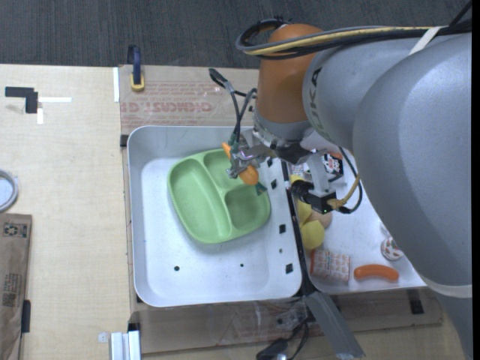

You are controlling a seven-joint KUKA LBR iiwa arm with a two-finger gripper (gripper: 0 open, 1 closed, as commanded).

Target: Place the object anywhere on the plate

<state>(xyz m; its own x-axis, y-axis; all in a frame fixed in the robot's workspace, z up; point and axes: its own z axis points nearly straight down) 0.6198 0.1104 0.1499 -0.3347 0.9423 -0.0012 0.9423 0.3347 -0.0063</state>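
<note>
A smooth, pale green plate [214,201], moulded into rounded compartments, lies tilted across the glossy white left bin [150,261] on the light wooden tabletop [60,163]. The end effector [241,163] hangs over the plate's far right rim, a cluster of metal parts and dark cables below the arm's orange band [285,73]. A small orange object [248,175], rounded and smooth-looking, sits directly under the end effector at that rim; whether it is pinched or merely beneath I cannot tell. In the right bin [352,238] lie a yellow rounded fruit [310,233], a patterned packet [331,265] and a slim orange carrot-like piece [376,273].
</note>
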